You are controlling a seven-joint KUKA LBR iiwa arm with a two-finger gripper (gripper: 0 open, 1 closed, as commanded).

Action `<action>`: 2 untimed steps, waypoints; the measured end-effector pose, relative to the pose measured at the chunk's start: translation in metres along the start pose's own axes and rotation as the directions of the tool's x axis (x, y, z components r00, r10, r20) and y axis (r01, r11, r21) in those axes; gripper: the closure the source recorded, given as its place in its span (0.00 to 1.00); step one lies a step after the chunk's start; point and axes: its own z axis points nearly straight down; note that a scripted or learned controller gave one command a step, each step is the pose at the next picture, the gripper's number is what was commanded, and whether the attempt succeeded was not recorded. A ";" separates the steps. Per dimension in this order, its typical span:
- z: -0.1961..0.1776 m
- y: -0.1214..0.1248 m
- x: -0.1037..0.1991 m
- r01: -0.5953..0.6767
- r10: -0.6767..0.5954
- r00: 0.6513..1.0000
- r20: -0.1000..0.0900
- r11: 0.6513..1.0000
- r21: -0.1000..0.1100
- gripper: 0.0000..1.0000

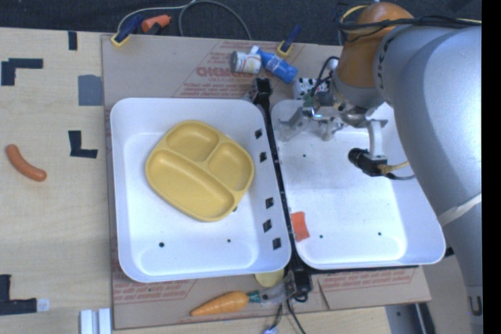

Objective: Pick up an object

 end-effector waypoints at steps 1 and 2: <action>-0.001 -0.018 0.009 -0.003 0.003 1.000 0.002 1.000 0.001 0.00; 0.000 0.001 0.005 -0.001 0.001 1.000 -0.001 1.000 0.003 0.00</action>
